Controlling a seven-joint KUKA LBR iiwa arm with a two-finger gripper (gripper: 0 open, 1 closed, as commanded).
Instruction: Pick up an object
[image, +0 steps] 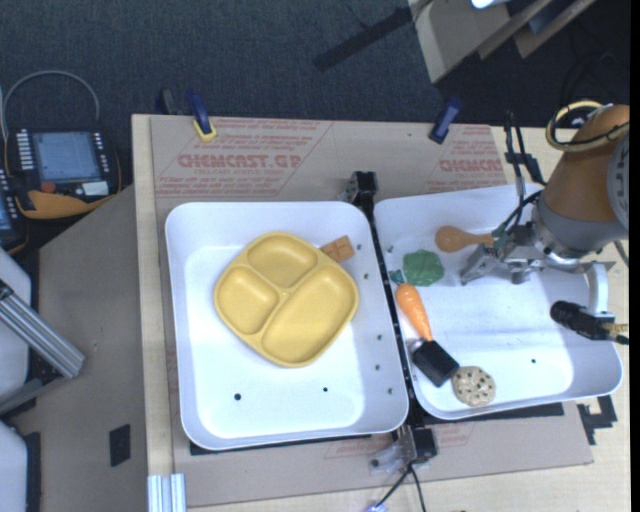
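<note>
Reaching in from the right, the grey arm (585, 190) with its glossy orange band sets the metal gripper (478, 268) low over the right bin (560, 375), fingers spread apart with nothing between them. Just beyond the fingertips lies a wooden spoon (460, 238), its rounded bowl toward the bin's back wall. Nearby sits a lumpy green piece (422, 267), and below it a smooth, tapered orange carrot (413, 309) along the bin's left edge. A black rectangular block (434, 362) follows, touching a round speckled cookie (473, 385). The left bin (270, 415), smooth white plastic, holds a yellow three-compartment plate (286, 297) with rounded corners; a small brown block (338, 248) rests at its upper right rim.
</note>
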